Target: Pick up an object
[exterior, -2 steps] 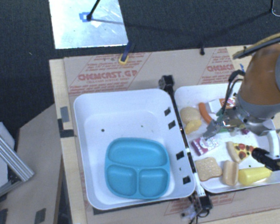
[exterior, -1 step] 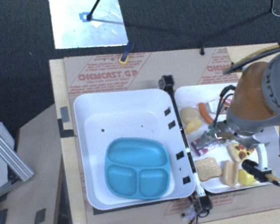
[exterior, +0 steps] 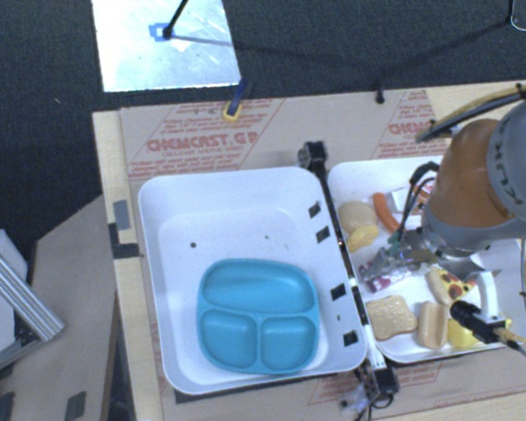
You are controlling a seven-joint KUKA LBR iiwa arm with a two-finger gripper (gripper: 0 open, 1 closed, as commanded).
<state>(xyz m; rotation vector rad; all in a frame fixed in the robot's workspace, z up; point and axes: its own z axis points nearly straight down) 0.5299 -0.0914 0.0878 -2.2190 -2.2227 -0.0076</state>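
Note:
The right bin [exterior: 359, 180] holds several toy foods: an orange carrot-like piece [exterior: 388, 210], a pale yellow piece [exterior: 361, 236], a toast slice [exterior: 390, 315], a bread roll [exterior: 432, 324], a pizza slice [exterior: 445, 284] and a yellow banana-like piece [exterior: 466, 334]. My gripper [exterior: 385, 264] hangs low over the left middle of this bin, just above a small purple item [exterior: 381, 282]. The grey arm with its orange band [exterior: 472, 181] covers the bin's right part. Nothing shows as lifted.
The left bin [exterior: 233, 199] holds a blue divided plate [exterior: 258, 315]. A black divider with clips [exterior: 333, 244] runs between the bins. Cardboard [exterior: 198, 137] lies under both bins, and a metal sheet [exterior: 165, 32] lies beyond the bench.

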